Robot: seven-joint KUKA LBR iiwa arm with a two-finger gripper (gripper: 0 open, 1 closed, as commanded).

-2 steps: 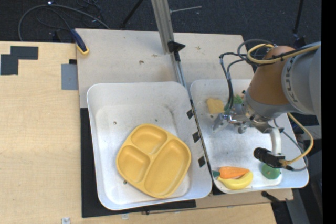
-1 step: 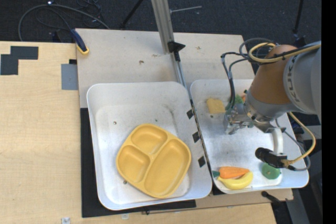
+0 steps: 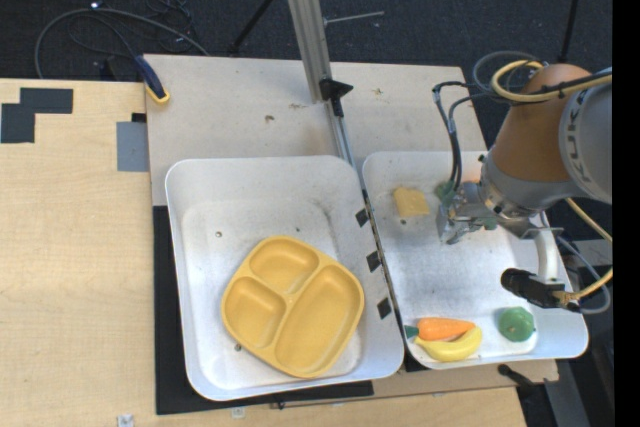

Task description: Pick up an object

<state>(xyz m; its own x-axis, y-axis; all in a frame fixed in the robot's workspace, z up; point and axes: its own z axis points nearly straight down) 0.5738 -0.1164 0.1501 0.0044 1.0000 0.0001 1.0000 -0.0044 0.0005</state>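
Gripper (image 3: 458, 223): low in right bin (image 3: 470, 300), beside yellow block (image 3: 410, 203); grasp state cannot be told. Carrot (image 3: 444, 327), banana (image 3: 452, 345), green ball (image 3: 516, 323): unpicked. Pick pending.

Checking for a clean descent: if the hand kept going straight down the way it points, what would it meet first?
Probably bare floor of the right bin. The hand points down just right of the yellow block, apparently beside it rather than over it, though depth is hard to judge.
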